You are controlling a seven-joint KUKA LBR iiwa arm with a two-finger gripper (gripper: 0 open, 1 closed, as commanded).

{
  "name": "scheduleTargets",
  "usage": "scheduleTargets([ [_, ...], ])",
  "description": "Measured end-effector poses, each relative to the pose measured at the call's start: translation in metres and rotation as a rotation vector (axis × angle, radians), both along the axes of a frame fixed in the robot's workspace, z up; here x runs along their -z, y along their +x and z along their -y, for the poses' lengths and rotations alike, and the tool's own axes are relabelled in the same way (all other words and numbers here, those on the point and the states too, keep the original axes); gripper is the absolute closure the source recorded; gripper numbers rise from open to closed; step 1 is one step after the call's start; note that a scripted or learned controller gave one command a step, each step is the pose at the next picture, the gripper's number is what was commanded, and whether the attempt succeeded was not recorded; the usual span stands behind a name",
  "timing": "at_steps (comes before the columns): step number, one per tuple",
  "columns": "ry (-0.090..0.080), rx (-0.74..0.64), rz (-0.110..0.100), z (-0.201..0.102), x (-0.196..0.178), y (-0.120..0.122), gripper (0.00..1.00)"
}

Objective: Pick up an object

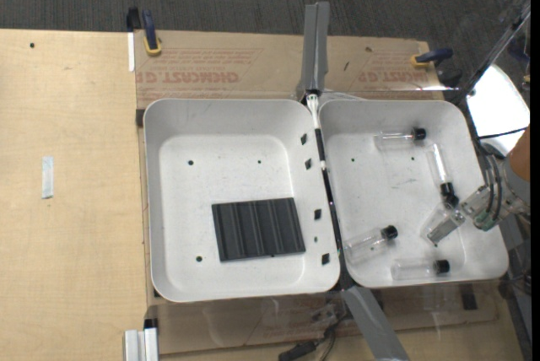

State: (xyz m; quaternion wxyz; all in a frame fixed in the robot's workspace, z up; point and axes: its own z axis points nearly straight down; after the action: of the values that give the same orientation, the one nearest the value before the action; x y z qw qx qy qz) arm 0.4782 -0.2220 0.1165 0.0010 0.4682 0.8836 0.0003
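Note:
The right bin (pixel 371 119) holds several clear tubes with black caps: one near the back (pixel 395 140), one lying lengthwise at the right (pixel 439 168), one at the front left (pixel 371 242) and one along the front wall (pixel 416 270). A black ribbed rectangular pad (pixel 257 229) lies flat in the left bin (pixel 169 182). My gripper (pixel 456 220) reaches in low over the right bin's right side, just below the cap end of the lengthwise tube. Nothing shows clearly in its grasp.
The two bins meet at a hinged divider (pixel 319 165). Brown cardboard (pixel 219 72) lies behind them, held by clamps (pixel 148 35). The arm's wrist (pixel 515 174) stands over the right bin's right rim. A wooden bench top (pixel 67 182) spreads to the left.

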Motion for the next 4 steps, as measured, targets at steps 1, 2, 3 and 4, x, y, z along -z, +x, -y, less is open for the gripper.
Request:
scheduleTargets([
  [1,0.0,-0.354,0.0,-0.001,0.003,0.0,0.0],
  [2,-0.001,-0.843,0.002,-0.001,0.003,0.001,0.0],
  [3,-0.004,-1.162,0.004,-0.001,0.01,0.003,0.0],
  [4,-0.002,-1.429,0.003,-0.002,-0.002,0.018,0.0],
])
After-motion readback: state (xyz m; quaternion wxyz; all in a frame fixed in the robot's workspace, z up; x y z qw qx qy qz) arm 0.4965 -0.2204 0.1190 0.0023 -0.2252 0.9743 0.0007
